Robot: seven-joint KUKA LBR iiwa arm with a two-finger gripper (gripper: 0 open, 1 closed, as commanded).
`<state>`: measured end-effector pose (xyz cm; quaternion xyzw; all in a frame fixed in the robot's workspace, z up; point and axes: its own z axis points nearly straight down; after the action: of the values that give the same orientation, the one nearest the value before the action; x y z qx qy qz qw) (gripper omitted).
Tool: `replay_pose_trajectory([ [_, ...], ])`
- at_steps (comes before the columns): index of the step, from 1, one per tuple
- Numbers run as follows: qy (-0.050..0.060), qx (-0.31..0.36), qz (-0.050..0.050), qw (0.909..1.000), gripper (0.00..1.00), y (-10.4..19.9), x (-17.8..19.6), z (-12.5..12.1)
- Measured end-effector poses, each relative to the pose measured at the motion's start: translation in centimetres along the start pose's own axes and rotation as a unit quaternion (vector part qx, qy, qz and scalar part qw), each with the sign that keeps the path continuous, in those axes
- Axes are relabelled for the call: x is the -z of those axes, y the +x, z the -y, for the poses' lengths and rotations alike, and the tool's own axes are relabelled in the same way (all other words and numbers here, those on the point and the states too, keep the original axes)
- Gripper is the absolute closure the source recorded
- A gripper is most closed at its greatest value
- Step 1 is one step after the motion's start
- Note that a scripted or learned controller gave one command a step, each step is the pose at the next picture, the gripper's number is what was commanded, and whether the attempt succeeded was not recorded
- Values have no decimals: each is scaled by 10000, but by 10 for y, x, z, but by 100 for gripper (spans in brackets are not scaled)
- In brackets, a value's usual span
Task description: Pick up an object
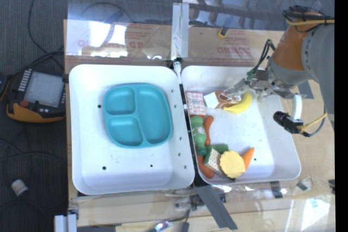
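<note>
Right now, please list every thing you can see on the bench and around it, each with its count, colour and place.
bins: 2, white, side by side on the bench
divided plate: 1, turquoise, in the left bin
banana: 1, yellow, upper part of the right bin, just below the tool
small packet: 1, red and white, right bin by the divider
toy foods pile: several, green, orange and yellow, lower left of the right bin
handheld pendant: 1, orange and black, on the floor at left
arm: 1, grey with an orange band, reaching in from the right
tool: 1, dark, over the banana
</note>
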<state>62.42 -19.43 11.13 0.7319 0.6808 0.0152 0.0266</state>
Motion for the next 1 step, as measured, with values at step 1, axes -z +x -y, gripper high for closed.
replay_pose_trajectory([
  [1, 101, -213, -69, 9997, 0, -5, -2, -9],
])
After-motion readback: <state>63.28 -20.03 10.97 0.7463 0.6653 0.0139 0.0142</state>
